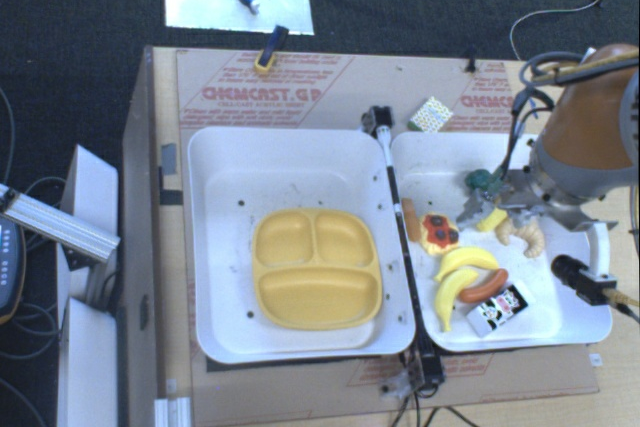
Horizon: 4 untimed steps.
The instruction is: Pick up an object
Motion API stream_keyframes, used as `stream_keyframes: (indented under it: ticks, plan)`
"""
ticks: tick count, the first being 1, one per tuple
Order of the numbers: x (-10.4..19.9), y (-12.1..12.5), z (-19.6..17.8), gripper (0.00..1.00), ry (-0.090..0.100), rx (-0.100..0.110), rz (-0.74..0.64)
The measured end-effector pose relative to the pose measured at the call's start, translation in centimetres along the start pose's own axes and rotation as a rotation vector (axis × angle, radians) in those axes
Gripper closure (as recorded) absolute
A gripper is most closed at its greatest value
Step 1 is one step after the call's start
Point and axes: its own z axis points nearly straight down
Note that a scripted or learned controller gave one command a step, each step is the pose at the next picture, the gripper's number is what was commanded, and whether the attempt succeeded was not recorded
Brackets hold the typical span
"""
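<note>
My gripper [487, 211] hangs low over the upper middle of the right bin [566, 320], with the grey and orange arm [590, 130] behind it. A small yellow piece [493, 221] lies right under it, and a teal thing [479, 181] sits just behind. A beige knobbly lump [526, 234] rests to its right. A red and yellow toy [438, 232] lies to its left. Nearer the front are two bananas [463, 264], a red sausage [483, 284] and a black and white box [497, 309]. I see nothing lifted off the bin floor.
The left bin [215, 215] holds a yellow divided plate [316, 267]. An orange stick [410, 219] lies along the divider between the bins. A small patterned card [431, 115] sits on the bench behind the right bin.
</note>
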Motion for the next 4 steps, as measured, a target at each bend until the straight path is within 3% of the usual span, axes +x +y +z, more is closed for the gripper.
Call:
stream_keyframes:
  ticks: [1,2,3,4]
  plan:
    - [-4.3,0.5,9.5,0.00,0.000,0.002,0.003]
    - [-2.0,-3.2,10.2,0.00,0.000,0.001,0.002]
    - [1.6,-5.1,10.2,0.00,0.001,0.001,0.000]
    - [1.7,-5.0,9.2,1.00,0.002,-0.002,-0.001]
